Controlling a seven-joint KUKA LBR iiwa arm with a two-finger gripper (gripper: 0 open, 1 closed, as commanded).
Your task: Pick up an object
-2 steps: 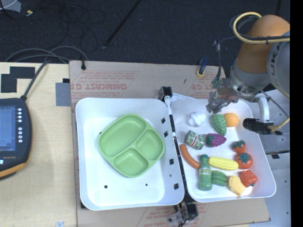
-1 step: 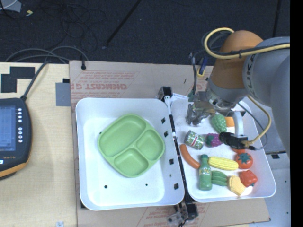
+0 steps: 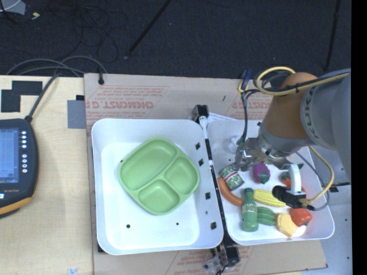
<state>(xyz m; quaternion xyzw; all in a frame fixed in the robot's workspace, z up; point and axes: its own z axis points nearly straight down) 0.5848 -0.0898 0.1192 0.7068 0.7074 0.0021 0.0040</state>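
While the grey arm (image 3: 321, 105) with its orange band reached in from the right, its jaws (image 3: 248, 155) hung low over the right bin (image 3: 321, 228), above the toys gathered there; whether they were released or clenched I could not tell, and nothing showed between them. Just beside them lay a purple toy (image 3: 261, 172) and a small can (image 3: 231, 178) with a green label. Nearer the front of that bin were an orange carrot (image 3: 229, 194), a green bottle (image 3: 249, 210), a yellow corn cob (image 3: 269, 198), a red toy (image 3: 301, 216) and a yellow piece (image 3: 286, 224), close together. The left bin (image 3: 109, 211) held a green divided plate (image 3: 159, 176). A handheld control pendant (image 3: 14, 165) lay on the bench (image 3: 51, 234), well apart.
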